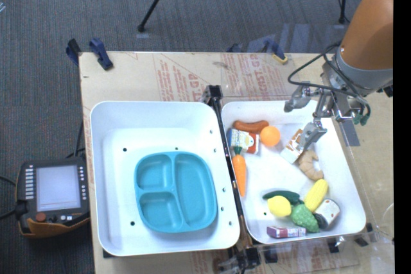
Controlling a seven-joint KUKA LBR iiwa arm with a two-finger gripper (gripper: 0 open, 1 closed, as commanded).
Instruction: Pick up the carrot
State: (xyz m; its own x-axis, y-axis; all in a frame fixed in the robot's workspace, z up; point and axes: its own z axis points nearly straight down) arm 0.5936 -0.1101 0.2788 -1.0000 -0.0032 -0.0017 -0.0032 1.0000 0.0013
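— As the arm (369, 29) reaches in from the right, where do you log the claw?

— I place the claw (314, 131) over the upper right part of the right bin (356, 192), above a small carton (294, 143) and a ginger root (312, 166). Whether its fingers are spread or pressed together, I cannot tell; nothing shows between them.

— And the carrot?

— The carrot (239, 174) lies in the right bin along its left wall, tip toward the near side, well apart from the claw. Just above it stands a small can (243, 140), with a sausage (250, 126) and an orange (270, 136) beside that.

— Other contents?

— Near the lower right corner I note a lemon (279, 206), corn (315, 194), broccoli (304, 217), a dark green vegetable (281, 195) and a small box (286, 232). The left bin (109, 131) holds a blue divided plate (174, 192). Both bins sit on the table (160, 74).
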